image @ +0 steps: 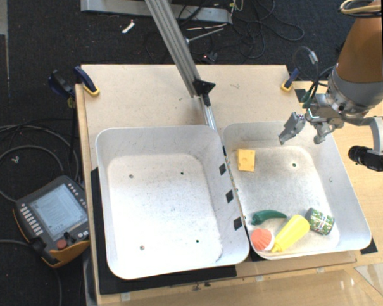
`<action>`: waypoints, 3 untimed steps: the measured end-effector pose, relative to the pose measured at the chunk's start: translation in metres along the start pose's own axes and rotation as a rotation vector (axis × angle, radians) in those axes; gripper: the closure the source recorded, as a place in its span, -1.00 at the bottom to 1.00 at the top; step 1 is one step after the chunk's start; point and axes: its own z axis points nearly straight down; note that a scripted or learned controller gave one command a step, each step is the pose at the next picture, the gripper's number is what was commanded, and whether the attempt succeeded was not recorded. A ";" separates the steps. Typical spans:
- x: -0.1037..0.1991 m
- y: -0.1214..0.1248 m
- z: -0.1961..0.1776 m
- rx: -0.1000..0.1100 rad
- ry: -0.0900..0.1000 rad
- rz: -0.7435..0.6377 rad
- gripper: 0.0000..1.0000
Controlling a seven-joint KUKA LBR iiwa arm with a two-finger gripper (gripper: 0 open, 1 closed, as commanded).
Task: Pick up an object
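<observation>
The right bin (345, 193) holds a yellow cheese-like block (246, 160) near its far left side. Along its near edge lie a dark green pepper-like piece (268, 215), a red-orange round item (262, 239), a yellow bottle-shaped piece (291, 232) and a small green can (320, 221). My gripper (306, 131) hangs above the far right part of that bin, open, with nothing between its two spread fingers. It is well apart from every object.
The left bin (110, 184) adjoins the right one. A slanted metal pole (177, 45) rises behind the bins. Yellow clamps (90, 87) sit at the bench's back corners. A teach pendant (53, 215) lies on the floor at left.
</observation>
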 end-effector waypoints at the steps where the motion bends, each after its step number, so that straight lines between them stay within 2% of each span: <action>1: 0.000 0.001 -0.003 -0.005 -0.001 0.000 -1.00; 3: 0.003 -0.004 0.126 0.002 0.000 0.003 -1.00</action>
